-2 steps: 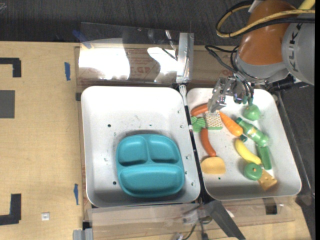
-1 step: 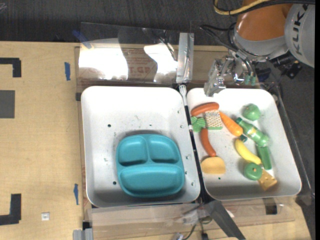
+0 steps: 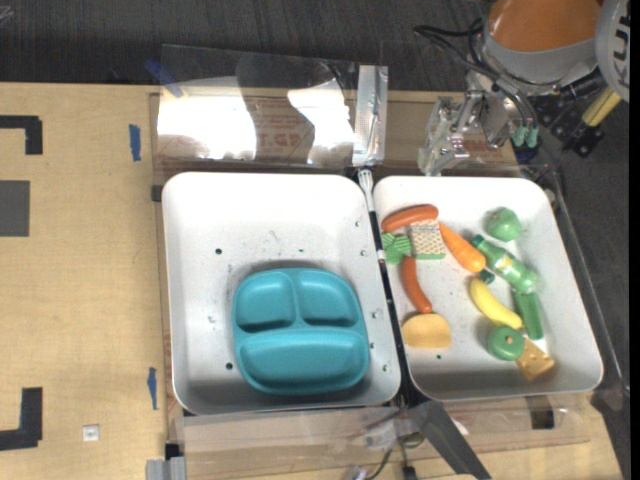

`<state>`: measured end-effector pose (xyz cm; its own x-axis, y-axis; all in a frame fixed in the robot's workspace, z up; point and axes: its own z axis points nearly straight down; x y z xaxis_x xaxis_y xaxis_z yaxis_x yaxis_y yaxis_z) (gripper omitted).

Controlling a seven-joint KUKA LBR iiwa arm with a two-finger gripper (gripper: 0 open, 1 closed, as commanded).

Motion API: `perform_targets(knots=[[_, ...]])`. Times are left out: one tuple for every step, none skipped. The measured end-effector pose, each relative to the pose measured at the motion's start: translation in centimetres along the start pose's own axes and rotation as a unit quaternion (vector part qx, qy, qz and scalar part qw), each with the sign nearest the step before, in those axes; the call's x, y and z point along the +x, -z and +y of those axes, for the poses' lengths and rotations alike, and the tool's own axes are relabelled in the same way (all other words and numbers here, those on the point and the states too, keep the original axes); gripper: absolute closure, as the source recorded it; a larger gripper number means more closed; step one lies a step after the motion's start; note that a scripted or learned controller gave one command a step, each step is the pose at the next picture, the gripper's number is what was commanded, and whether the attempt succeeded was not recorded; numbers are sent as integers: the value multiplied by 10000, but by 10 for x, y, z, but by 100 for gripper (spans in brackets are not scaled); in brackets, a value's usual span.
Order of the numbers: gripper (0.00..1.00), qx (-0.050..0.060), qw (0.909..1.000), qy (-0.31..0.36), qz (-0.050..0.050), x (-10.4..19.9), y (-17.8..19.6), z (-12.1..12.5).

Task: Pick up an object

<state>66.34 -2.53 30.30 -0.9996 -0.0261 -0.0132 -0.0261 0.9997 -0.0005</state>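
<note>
The teal divided tray [image 3: 298, 330] sits at the near side of the left bin [image 3: 190, 208]. In the right bin [image 3: 575, 338] lie toy foods: a yellow banana [image 3: 496, 305], an orange carrot [image 3: 462, 249], a red sausage [image 3: 410, 216] and green pieces. The gripper [image 3: 452, 146] hangs above that bin's far rim, holding nothing; whether it is apart or together, I cannot tell.
</note>
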Motion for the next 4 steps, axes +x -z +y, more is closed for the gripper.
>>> perform_targets(knots=[[100, -9, 9943, 1066, 43, -4, -20, -10], [100, -9, 9835, 1809, 27, -4, -19, -18], [100, -13, 9671, 2542, 32, -4, -21, -22], [100, -15, 9403, 3403, 8, -4, -13, -19]])
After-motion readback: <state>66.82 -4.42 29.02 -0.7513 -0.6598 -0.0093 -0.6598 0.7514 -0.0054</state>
